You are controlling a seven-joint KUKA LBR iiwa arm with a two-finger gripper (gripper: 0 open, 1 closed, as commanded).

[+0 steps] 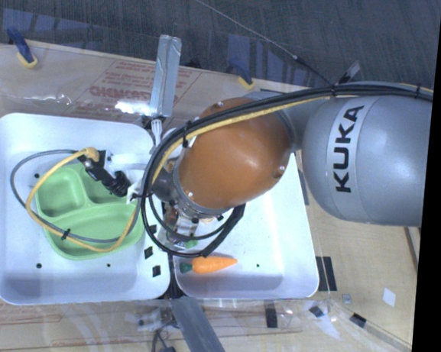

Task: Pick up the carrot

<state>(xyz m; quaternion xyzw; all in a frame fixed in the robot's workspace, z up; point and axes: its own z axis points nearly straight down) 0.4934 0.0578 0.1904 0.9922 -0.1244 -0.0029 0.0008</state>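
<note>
The carrot (208,265) lies on the floor of the right bin (295,247), close to its near wall and left corner, its green end pointing left. The arm's orange band (233,163) hangs directly above, and the tool (181,235) sits just far-left of the carrot; whether it is wide or narrow cannot be told. The left bin (10,214) holds a green divided tray (79,209) ringed by yellow and grey cables.

Two white bins (13,268) on the worktop (364,291): one green divided tray (87,213) at nine o'clock, one carrot (211,264) at six o'clock. One arm (360,161) overhead.
</note>
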